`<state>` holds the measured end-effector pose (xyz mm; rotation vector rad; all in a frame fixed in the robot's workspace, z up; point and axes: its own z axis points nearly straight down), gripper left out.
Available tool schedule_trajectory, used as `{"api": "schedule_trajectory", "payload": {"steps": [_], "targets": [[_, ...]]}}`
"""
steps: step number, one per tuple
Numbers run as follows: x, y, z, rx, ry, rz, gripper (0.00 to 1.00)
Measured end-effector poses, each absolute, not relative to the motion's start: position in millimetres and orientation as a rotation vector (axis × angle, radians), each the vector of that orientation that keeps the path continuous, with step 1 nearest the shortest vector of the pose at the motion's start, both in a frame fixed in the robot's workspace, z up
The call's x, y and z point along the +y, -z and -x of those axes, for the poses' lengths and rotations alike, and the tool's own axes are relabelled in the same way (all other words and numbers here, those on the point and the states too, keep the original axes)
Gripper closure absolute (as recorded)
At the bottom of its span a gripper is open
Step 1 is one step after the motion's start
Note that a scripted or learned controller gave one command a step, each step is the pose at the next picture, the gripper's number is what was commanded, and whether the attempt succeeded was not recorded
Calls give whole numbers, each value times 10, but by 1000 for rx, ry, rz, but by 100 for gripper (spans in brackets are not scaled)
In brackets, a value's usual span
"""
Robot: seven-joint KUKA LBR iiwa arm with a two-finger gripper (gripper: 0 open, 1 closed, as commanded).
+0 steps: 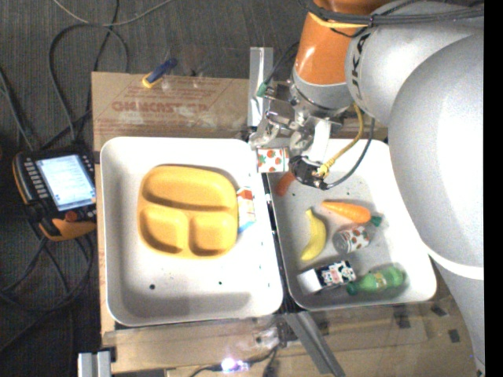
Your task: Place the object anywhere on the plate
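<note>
Dark carpet and loose cables are surrounding the worktop (106, 93), which is carrying 2 shallow white bins. A yellow compartmented plastic plate (189, 209) is lying in the left bin (118, 289). The gripper (277, 144) is hovering over the divide between the bins, its fingers pinching a small white carton with red spots (271, 160), well apart from the plate. A yellow banana (314, 236) and an orange carrot (347, 210) are resting in the right bin (393, 171).

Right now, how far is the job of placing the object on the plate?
Done: nothing lies on the yellow plate yet. In hand: the gripper sits above the bins' divide, with a small strawberry carton just below it; a grasp is unclear. Left: carrying it over to the plate and releasing it.
</note>
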<state>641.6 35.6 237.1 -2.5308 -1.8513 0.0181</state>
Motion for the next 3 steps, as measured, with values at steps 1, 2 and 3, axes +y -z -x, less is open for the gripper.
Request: {"api": "schedule_trajectory", "payload": {"steps": [1, 2, 3], "targets": [[1073, -1819, -6255, -1938, -18, 2465, 100], [674, -1961, -6337, -2191, -14, 2244, 100], [683, -1959, -6336, -2191, -13, 2241, 0]]}}
